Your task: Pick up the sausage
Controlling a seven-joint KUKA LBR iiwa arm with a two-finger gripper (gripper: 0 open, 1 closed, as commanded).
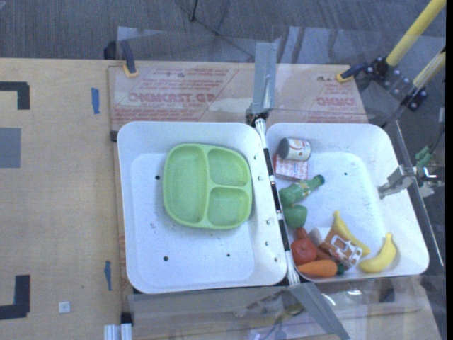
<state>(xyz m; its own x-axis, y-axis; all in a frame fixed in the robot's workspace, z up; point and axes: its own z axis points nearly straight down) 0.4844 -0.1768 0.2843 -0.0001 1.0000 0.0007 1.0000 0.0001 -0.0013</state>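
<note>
A short reddish-brown piece [300, 234], which looks like the sausage, lies in the right bin [354, 154] near its front left corner. It is wedged between a green pepper [294, 214] above it and a red tomato [304, 251] below it, and is partly hidden by them.
The right bin also holds a can [294, 148], a green bottle [301, 188], a carrot [318, 268], an orange carton [341, 247] and two bananas [377, 256]. A green divided plate [207, 185] lies in the left bin [141, 246]. A metal clamp [400, 180] sits at the right bin's right rim.
</note>
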